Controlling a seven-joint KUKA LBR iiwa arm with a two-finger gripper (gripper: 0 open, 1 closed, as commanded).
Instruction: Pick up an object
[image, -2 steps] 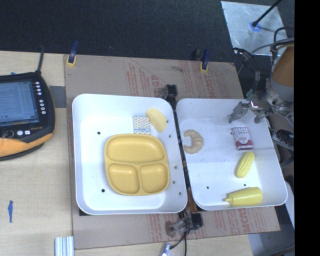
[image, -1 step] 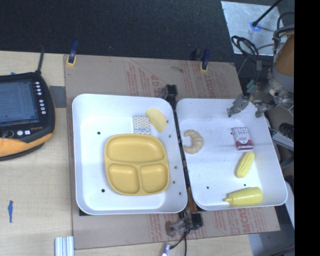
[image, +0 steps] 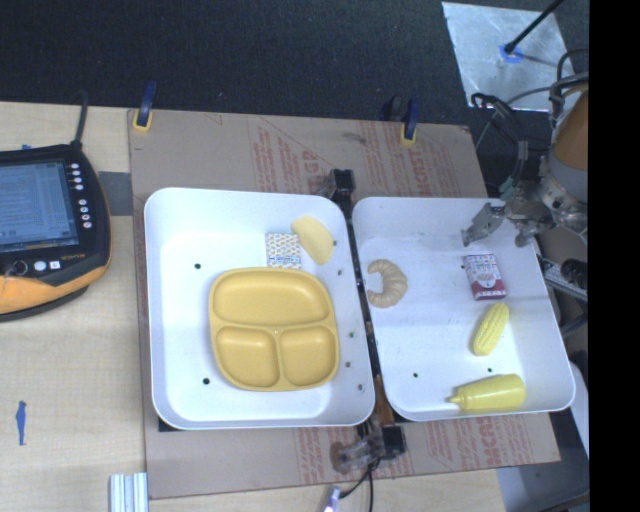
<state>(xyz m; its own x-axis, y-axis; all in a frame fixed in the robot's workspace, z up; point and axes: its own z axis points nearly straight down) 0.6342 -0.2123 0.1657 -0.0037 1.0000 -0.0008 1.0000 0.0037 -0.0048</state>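
Observation:
My gripper hangs over the far right part of the right bin, its two fingers spread apart with nothing between them. Just below it lies a small red and white box. A corn cob lies further toward the front, and a yellow mustard bottle rests near the front edge. A croissant sits at the bin's left side. The left bin holds a yellow divided tray, a yellow wedge and a small patterned packet.
A teach pendant lies on the bench at the left. Brown board lies under both bins, held by clamps at the back. Cables and the arm crowd the right edge.

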